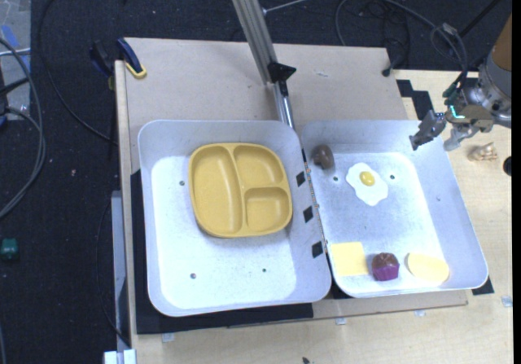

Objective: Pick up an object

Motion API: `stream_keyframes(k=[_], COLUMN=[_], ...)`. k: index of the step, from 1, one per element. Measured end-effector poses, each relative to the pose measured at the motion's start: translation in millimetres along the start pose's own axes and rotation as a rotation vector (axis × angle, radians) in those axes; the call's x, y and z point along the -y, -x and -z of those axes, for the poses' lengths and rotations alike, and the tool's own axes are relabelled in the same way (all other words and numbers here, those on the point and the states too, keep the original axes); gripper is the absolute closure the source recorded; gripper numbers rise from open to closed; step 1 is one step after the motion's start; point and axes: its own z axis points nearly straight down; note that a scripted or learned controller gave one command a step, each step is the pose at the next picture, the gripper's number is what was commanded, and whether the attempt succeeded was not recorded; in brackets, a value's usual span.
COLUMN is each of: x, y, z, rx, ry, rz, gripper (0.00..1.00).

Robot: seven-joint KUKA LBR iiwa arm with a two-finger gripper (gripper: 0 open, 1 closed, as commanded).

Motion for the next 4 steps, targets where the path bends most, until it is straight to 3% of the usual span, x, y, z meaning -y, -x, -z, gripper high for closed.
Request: stream_keyframes(k=[1,4], x=[0,10], y=[0,-11], z=[1,-135], rx=[0.0,-0.002], ry=[0.001,-0.004], rz=[0.0,-0.001], gripper=[0.0,0.0])
